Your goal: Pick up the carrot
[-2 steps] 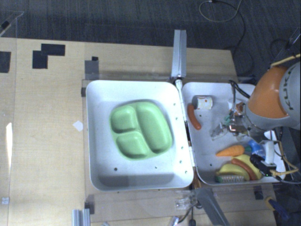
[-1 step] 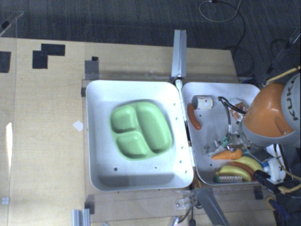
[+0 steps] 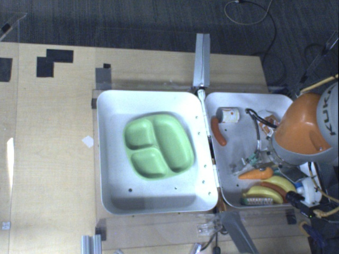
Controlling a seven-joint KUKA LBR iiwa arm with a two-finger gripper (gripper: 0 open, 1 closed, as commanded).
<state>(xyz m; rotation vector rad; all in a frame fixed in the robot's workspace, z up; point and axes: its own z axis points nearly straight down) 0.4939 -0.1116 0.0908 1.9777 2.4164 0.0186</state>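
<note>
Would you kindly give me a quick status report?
End effector low in right bin. Carrot just below it. Bananas crowd alongside.

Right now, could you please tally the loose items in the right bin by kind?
Carrot: 1
Hot dog sausage: 1
Can: 1
Banana: 1
Corn cob: 1
Total: 5. Anything hidden beneath the arm is not counted.

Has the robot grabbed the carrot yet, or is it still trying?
Not yet. Done: the grey arm's gripper has reached the right white bin. In hand: it sits right above the small orange carrot, which lies on the bin floor beside the yellow bananas. Left: gripping and lifting it.
</note>
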